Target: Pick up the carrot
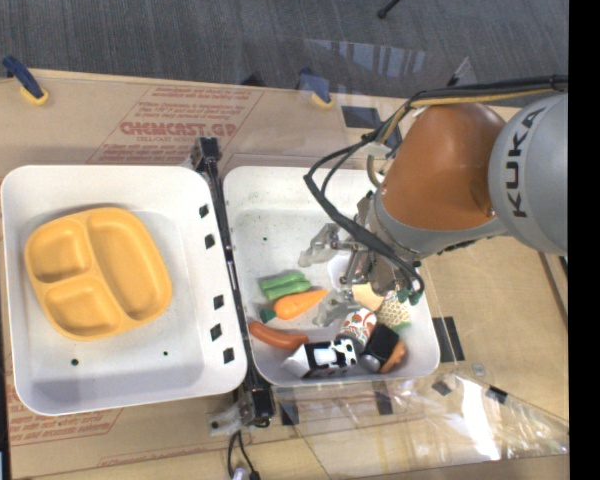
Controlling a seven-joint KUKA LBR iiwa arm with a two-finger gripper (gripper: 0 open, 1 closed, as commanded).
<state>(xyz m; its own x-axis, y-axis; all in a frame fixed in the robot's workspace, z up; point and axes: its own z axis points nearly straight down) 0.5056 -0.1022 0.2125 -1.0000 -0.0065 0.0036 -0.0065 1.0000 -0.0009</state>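
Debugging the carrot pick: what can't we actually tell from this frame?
- Gripper: fingers too small and cluttered in the camera view to read open or shut, or touching the carrot.
- Right bin: its right side is covered by the arm.
- Toys near the bin's front corner: piled up and overlapping, too small to identify.
- Arm: cut off by the view's right edge.

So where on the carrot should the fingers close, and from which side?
Probably across the middle of the carrot, coming straight down from above. It lies flat, slanting slightly, orange body thickest there. A green vegetable sits close along its upper side and a sausage below, so the fingers should straddle its width carefully. The gripper hangs just right of it.
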